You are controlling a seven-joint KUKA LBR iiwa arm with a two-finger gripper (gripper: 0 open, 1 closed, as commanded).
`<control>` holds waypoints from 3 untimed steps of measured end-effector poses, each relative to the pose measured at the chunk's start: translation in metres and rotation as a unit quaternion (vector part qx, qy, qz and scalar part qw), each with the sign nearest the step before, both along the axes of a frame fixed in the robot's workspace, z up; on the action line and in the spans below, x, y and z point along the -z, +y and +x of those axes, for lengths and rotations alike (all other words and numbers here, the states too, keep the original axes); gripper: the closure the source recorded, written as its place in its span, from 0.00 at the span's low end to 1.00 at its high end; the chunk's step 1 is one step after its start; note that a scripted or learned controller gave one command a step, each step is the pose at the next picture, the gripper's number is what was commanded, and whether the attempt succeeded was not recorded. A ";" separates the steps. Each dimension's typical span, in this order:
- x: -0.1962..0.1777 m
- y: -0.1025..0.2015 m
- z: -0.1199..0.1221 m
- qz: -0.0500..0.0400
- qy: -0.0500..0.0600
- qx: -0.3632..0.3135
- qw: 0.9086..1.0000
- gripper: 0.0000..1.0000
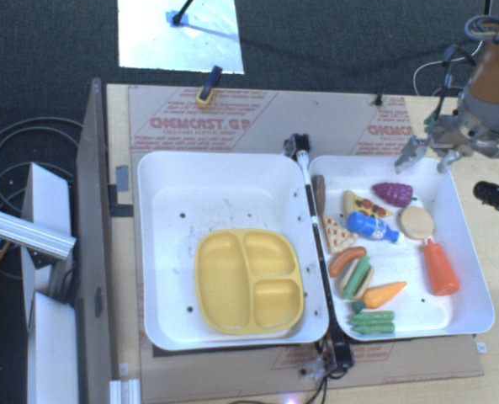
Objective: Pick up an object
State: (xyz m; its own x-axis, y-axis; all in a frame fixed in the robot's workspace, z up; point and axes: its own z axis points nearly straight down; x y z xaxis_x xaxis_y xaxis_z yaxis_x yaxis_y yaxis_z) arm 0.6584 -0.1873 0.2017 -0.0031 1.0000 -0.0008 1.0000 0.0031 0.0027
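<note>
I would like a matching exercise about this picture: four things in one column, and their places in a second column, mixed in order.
Things:
1. yellow divided plate
2. purple grapes
3. orange bottle
4. green beans

Places:
A. right bin, far part, close under the gripper
B. left bin, near part
C. right bin, near edge, next to the carrot
D. right bin, right side, just below the round tan cookie

Pairs: 1-B, 2-A, 3-D, 4-C
</note>
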 end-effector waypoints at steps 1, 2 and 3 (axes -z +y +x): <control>0.104 0.013 -0.008 0.001 0.004 -0.001 1.000 0.00; 0.087 0.012 -0.005 0.000 0.000 -0.002 1.000 1.00; 0.043 0.074 0.009 0.001 -0.001 -0.003 1.000 1.00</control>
